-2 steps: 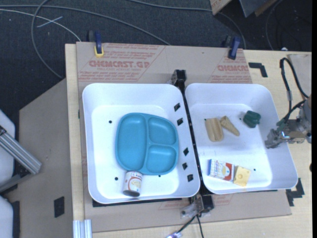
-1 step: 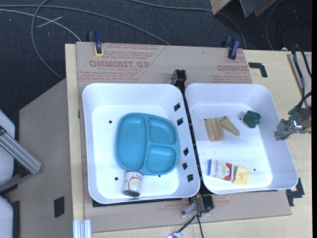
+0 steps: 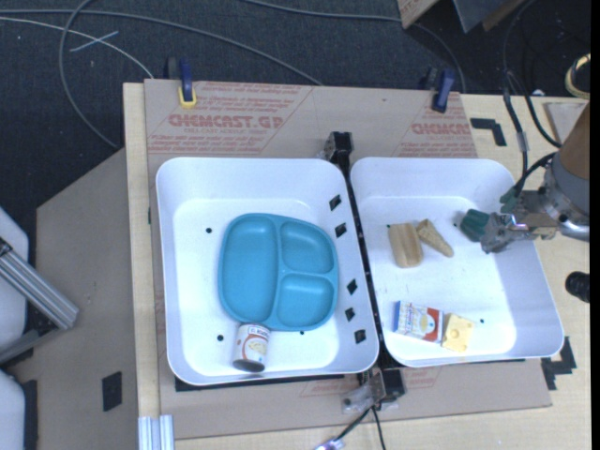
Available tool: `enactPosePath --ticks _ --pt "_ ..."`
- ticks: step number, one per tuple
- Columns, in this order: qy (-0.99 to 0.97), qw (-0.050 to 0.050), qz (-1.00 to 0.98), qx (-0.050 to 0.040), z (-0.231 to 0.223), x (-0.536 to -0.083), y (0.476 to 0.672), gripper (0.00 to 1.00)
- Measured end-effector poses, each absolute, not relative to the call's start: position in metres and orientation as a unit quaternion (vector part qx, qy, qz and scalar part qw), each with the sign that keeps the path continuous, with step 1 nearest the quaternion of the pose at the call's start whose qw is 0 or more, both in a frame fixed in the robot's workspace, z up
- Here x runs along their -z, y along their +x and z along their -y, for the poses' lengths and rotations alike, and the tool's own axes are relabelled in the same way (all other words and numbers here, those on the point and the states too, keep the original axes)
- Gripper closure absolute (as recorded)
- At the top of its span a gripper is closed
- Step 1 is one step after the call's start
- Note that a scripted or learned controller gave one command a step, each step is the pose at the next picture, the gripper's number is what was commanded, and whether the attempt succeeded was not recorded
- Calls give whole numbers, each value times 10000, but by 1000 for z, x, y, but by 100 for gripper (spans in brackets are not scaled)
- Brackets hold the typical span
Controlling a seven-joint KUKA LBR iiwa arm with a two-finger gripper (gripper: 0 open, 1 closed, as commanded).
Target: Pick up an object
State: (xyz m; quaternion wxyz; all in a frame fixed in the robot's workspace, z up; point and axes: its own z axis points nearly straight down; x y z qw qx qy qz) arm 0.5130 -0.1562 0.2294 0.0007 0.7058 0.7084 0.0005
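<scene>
In the right bin lie a tan ridged block and a tan wedge side by side, with a small printed carton and a yellow block nearer the front. My gripper hangs over this bin's right half, to the right of the wedge. A small teal thing sits right at its tip; I cannot tell whether it is held. In the left bin rest a blue divided plate and a small can lying at the front.
A black divider with clips runs between the two bins. The bins sit on a cardboard sheet held by blue clamps at the back. Cables trail near the arm at the right.
</scene>
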Motion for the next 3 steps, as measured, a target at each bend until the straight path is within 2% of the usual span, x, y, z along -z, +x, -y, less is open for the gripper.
enactPosePath --ticks 1,3 --pt "7047 2 -7095 -10 101 -220 536 100" --pt "7047 2 -7095 -15 -3 -229 584 100"
